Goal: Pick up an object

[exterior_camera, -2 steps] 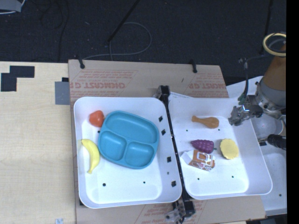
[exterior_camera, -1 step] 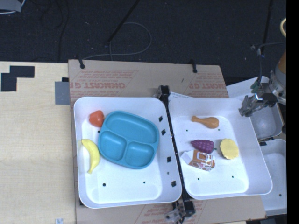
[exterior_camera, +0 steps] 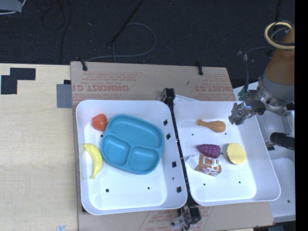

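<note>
Seemingly poised for a reach, the pincer (exterior_camera: 239, 113) hangs at the right bin's (exterior_camera: 269, 189) far right edge, nearest the tan plastic drumstick (exterior_camera: 212, 125); its grip I cannot tell.

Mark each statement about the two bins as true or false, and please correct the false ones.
1. The banana lies in the left bin. True.
2. The blue divided plate is in the right bin. False: it is in the left bin.
3. The gripper holds the chicken drumstick. False: the drumstick lies on the bin floor, apart from it.
4. The purple grapes lie beside the yellow round piece. True.
5. The red tomato sits on the plate. False: it sits beside it.
</note>
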Available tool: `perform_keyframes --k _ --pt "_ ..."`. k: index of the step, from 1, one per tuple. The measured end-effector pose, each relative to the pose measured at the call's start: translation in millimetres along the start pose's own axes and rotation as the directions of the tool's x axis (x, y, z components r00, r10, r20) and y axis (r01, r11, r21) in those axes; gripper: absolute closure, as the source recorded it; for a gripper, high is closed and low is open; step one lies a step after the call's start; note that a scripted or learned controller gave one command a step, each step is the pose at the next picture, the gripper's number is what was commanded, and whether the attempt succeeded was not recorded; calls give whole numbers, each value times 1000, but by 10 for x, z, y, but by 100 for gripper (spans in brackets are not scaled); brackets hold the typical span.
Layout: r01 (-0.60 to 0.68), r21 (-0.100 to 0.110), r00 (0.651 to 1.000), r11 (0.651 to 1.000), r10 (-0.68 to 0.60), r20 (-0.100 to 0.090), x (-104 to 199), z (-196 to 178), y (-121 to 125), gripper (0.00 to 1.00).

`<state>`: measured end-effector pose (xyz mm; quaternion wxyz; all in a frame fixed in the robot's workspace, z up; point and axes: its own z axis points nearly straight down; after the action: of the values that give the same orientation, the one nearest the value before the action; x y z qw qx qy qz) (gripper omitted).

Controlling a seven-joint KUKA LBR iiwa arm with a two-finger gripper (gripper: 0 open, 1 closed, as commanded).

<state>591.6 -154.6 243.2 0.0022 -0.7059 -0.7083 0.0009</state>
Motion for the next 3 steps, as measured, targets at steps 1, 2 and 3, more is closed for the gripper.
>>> perform_keyframes --k 1,2,3 --pt "0 1 1000 1000 0 0 601 80 -98 100" --pt "0 0 1000 1000 0 0 1155 43 -220 100" --pt "0 1 1000 1000 0 0 1736 150 -200 100"
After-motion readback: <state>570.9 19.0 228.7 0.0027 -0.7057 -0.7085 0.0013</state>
